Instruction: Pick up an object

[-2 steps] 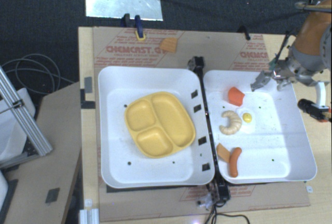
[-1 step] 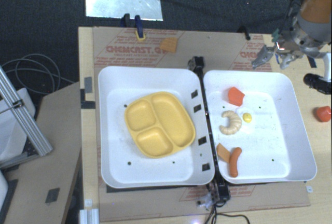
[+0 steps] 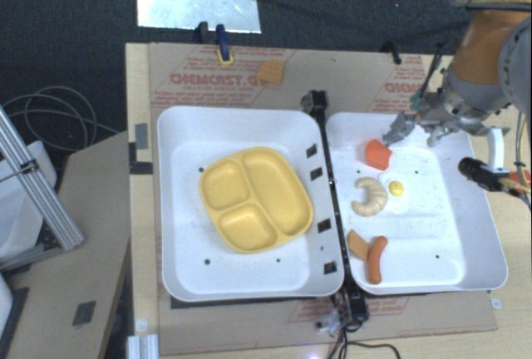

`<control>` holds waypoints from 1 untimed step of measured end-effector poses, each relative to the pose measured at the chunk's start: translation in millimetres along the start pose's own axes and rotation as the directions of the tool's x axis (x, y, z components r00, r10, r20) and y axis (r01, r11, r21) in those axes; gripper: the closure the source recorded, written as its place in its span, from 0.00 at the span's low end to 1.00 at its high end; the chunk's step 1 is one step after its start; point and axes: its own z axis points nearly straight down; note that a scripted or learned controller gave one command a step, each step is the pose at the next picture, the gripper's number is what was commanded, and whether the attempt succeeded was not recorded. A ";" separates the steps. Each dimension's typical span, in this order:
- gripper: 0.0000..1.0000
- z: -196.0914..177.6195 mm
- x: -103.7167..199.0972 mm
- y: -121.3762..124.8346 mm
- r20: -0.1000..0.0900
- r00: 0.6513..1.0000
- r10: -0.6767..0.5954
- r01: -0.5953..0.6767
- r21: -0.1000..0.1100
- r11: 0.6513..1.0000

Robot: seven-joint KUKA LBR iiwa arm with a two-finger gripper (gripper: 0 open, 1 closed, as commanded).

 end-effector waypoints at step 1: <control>0.00 83.2 -19.6 28.4 -0.001 1.000 -0.003 0.003 -0.010 1.000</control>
